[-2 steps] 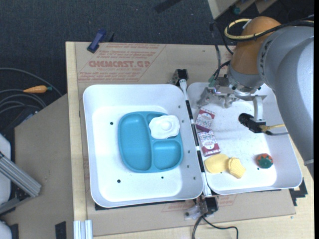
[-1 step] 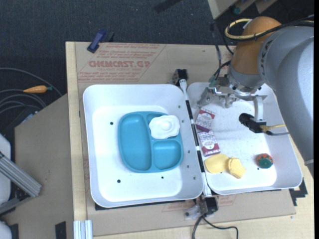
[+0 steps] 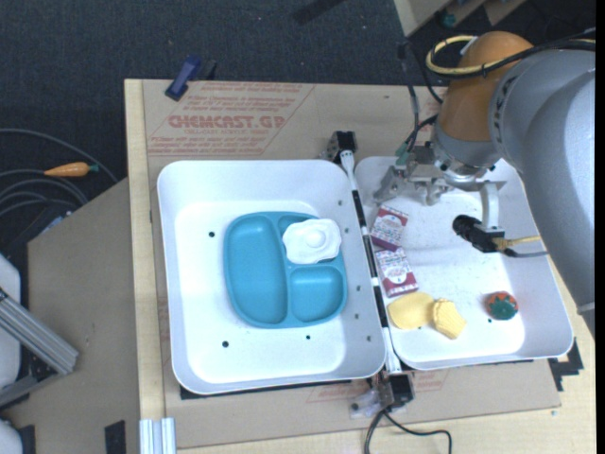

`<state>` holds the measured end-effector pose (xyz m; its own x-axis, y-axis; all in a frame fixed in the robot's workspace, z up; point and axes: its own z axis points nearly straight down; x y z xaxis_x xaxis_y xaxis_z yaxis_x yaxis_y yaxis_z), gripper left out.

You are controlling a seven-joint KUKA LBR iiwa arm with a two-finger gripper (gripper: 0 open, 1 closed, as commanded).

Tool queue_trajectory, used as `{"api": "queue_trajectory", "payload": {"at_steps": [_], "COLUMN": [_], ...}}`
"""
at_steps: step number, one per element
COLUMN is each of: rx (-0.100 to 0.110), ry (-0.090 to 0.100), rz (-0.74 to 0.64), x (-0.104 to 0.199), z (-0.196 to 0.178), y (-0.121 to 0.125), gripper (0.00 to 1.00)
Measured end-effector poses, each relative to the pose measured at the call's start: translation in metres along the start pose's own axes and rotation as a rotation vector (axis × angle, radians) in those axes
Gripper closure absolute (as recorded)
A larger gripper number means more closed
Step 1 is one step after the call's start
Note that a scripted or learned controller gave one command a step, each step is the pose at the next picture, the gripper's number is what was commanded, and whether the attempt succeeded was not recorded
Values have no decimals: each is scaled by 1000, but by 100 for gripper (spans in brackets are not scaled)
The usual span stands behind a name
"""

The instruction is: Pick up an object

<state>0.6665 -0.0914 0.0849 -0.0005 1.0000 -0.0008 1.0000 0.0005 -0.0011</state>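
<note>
Packets (image 3: 388,227), two by the inner wall of the right bin (image 3: 534,334) near the gripper (image 3: 414,182), look light and crushable; take one across its narrow sides. The yellow lumps (image 3: 409,312) look soft and the small ball (image 3: 502,305) may roll. You cannot tell how wide the gripper stands.
</note>
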Motion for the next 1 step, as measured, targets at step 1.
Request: {"api": "queue_trajectory", "payload": {"at_steps": [1], "rx": [0], "ry": [0], "rz": [0], "x": [0], "z": [0], "y": [0], "gripper": [0]}}
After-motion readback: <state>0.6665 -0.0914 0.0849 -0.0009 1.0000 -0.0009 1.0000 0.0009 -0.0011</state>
